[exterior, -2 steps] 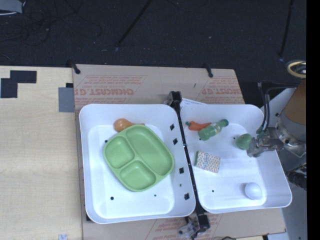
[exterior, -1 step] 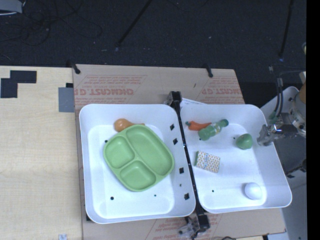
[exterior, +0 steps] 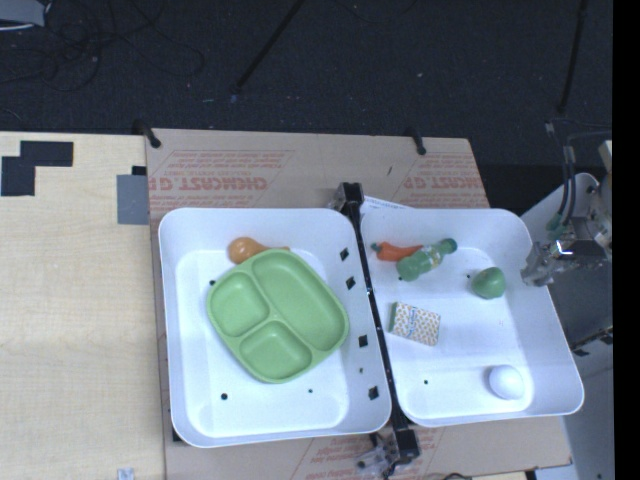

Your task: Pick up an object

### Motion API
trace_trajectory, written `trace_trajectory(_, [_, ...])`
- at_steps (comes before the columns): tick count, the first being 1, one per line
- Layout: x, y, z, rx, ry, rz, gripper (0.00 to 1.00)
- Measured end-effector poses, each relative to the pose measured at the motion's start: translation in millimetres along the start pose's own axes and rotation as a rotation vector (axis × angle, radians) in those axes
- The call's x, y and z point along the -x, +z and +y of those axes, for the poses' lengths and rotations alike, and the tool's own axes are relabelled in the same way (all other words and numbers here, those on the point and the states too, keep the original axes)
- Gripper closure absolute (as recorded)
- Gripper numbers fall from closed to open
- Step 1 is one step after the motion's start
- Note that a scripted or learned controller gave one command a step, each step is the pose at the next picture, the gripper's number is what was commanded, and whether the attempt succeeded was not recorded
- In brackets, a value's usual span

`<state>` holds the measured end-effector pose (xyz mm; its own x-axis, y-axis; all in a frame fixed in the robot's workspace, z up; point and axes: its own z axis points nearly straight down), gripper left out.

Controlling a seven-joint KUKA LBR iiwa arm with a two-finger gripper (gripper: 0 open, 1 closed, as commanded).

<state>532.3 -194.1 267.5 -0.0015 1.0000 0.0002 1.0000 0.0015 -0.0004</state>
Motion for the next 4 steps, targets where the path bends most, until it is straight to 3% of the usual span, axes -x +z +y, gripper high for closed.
trace_trajectory(2, [-112,1,-7,-0.004,-0.003,0.002,1.0])
trace_trajectory(4, [-197,12,-15,-0.004,-0.002,0.001,1.0])
